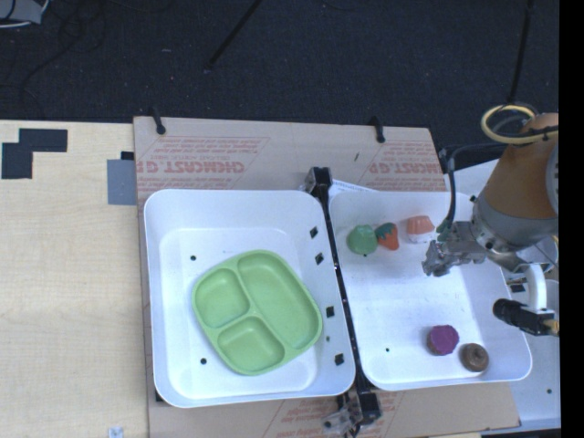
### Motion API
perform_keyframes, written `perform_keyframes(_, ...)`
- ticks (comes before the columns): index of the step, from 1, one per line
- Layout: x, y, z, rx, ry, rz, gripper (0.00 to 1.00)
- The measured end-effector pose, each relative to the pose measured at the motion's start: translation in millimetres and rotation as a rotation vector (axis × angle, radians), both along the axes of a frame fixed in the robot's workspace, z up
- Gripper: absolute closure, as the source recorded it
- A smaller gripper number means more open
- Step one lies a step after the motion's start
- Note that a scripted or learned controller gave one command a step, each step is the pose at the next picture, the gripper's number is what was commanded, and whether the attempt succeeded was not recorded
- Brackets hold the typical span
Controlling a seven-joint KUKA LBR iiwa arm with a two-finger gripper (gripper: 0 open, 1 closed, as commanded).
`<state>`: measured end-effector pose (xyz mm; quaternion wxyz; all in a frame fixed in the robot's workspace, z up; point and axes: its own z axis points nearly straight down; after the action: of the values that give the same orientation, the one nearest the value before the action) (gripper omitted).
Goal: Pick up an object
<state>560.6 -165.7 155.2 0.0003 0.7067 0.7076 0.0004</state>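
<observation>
**Grey gripper over right bin, grip state unclear**

Gripper sits low over the right bin, near its right wall; can't tell its state. Green ball, strawberry-like piece and orange block just left of it. Purple object and brown ring at front. Green divided plate in left bin.

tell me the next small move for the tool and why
Probably shift the tool toward the orange piece, the closest object in the right bin. The tool hangs over bare bin floor with nothing between its fingers, so no pick has begun.
</observation>
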Motion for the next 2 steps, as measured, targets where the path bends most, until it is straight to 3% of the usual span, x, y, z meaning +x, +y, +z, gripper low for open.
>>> perform_keyframes(2, -2, 5, 113, -0.001, -0.002, 0.000, 1.00)
